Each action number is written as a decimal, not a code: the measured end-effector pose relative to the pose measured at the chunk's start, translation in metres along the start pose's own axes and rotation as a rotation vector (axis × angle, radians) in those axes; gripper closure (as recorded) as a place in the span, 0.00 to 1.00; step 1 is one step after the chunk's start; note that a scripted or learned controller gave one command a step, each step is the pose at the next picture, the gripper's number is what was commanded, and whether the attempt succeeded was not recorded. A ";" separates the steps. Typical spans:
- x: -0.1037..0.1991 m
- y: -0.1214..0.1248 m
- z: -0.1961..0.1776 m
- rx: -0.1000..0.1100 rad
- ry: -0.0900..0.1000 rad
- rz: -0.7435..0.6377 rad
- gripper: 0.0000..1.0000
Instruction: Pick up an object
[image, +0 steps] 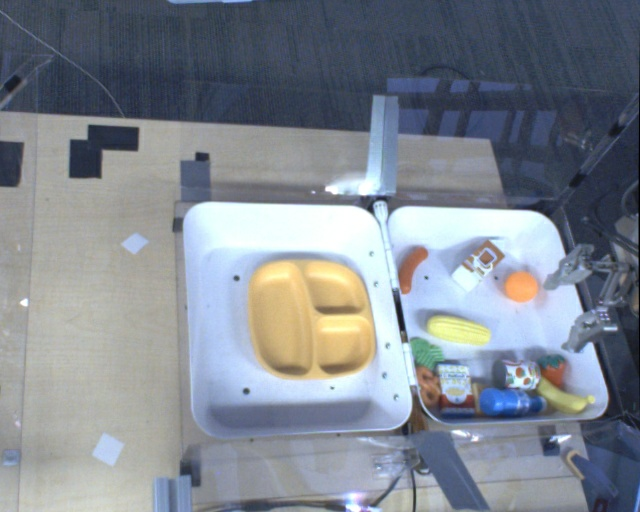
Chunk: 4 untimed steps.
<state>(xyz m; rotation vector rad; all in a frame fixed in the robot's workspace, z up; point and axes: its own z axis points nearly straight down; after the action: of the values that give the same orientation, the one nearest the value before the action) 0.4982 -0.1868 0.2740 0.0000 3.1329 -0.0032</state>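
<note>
My gripper (563, 312) reaches in at the right edge of the right bin (500, 222). Its two fingers stand apart and open, with bare bin floor between them. An orange ball (521, 287) lies just left of the upper finger. Farther left are a yellow corn cob (459, 329), a small white and brown box (478, 264) and a red sausage (413, 268). Along the front wall lie a blue bottle (510, 402), a banana (566, 401), a small can (521, 375), a red fruit (553, 368), a carton (453, 381) and a green piece (427, 352).
The left bin (215, 300) holds a yellow divided plate (308, 317). A metal post (383, 145) stands behind the seam between the bins. The wooden bench (90, 300) stretches to the left.
</note>
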 end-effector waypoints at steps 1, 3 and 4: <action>-0.025 0.002 0.113 -0.001 0.006 0.280 0.00; -0.067 0.043 0.185 -0.003 -0.004 0.617 0.00; -0.053 0.025 0.185 -0.002 -0.004 0.865 0.00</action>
<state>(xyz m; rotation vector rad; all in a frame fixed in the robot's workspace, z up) 0.5526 -0.1626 0.0893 1.3115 2.8407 0.0062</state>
